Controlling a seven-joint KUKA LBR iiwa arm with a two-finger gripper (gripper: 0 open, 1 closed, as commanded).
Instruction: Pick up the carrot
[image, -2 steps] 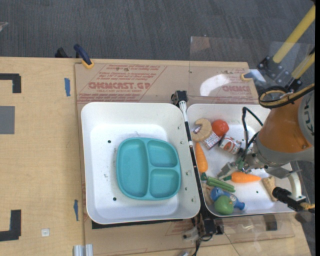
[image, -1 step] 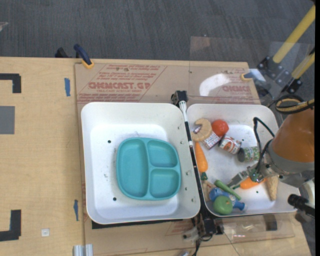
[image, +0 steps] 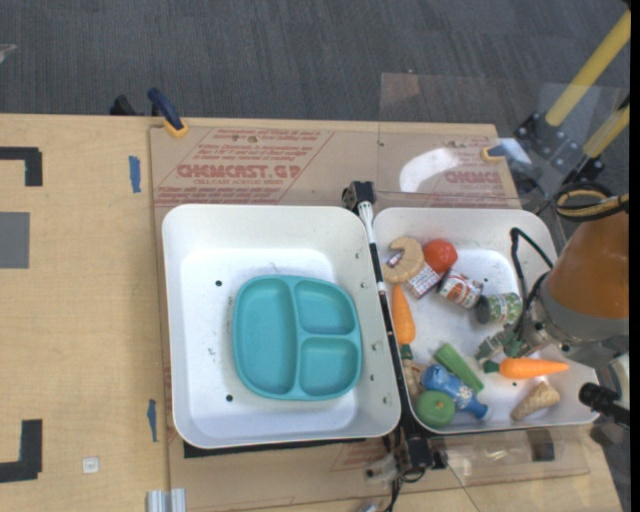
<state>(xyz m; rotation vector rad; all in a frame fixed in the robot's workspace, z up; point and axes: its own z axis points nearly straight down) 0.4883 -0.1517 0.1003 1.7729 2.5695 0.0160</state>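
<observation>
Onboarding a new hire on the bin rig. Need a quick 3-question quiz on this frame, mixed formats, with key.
1. True or false: the teal divided tray sits in the left bin.
2. Multiple choice: the orange carrot near the gripper lies in A) the tray, B) the right bin, C) on the cardboard.
3. Fill in: the blue bottle lies just above the ____ apple.

Key: 1 true; 2 B; 3 green.
</observation>
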